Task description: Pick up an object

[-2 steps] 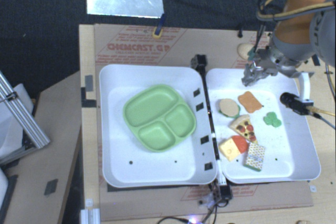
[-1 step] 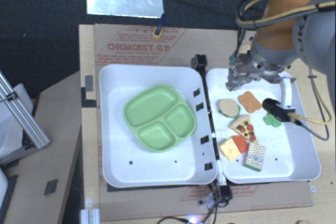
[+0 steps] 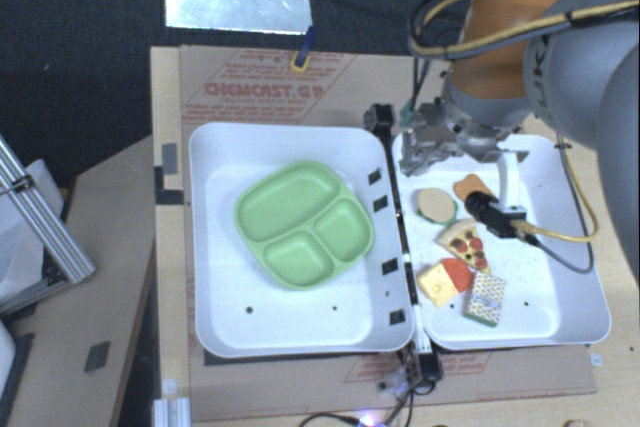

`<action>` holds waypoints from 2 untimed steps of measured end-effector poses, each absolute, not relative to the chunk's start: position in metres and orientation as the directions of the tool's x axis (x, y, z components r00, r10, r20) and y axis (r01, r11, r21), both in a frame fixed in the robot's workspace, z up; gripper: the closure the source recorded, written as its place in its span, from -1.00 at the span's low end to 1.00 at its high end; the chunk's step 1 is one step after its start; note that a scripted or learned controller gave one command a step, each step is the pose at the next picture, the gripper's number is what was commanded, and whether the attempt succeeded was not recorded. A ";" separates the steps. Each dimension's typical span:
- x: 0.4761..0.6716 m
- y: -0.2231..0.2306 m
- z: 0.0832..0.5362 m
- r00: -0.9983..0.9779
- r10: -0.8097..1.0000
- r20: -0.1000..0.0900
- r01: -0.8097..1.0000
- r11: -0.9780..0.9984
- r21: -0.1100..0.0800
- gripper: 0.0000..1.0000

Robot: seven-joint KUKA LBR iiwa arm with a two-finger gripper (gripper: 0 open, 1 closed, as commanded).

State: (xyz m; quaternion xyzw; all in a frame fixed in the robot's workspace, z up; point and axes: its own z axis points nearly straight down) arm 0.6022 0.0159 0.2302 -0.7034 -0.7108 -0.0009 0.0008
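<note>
Camera view: gripper (image 3: pixel 428 158) sits low at the right bin's (image 3: pixel 570 315) far left corner, nothing visibly between its fingers; spread or pressed together, cannot tell. Toy food lies nearby: round cookie (image 3: pixel 436 205) just beside it, pizza slice (image 3: pixel 465 242), cheese wedge (image 3: pixel 437 284). Looks like approach step; next needs descent onto one item.

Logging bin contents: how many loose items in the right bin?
5: round tan disc nearest the divider, orange piece beside it, pizza slice mid-bin, yellow-and-red wedge below, patterned block at the front. The arm may hide more.
</note>
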 end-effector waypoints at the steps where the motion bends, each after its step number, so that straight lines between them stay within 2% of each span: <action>1: 0.601 0.059 0.216 -0.007 1.000 0.001 1.000 0.007 0.000 1.00; 2: 0.614 0.047 0.221 -0.001 1.000 0.001 1.000 0.001 0.003 1.00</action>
